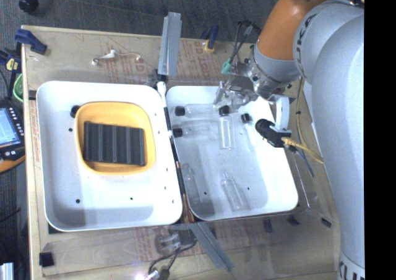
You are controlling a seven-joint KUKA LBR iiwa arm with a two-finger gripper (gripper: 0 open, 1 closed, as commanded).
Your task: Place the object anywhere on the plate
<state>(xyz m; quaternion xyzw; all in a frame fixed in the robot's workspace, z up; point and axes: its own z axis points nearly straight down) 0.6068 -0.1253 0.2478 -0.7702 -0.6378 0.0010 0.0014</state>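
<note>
Just below the pincer (224,107), state unclear, lies a clear bottle (226,133).

High fixed camera, slanted down over both bins (105,214).

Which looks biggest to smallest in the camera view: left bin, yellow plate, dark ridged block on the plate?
1. left bin
2. yellow plate, lying inside that bin
3. dark ridged block, lying within the plate's rim

All three are nested, so the order is clear.

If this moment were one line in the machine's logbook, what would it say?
gripper: over right bin, near clear tubes | yellow plate: left bin, holds dark ridged block
</note>
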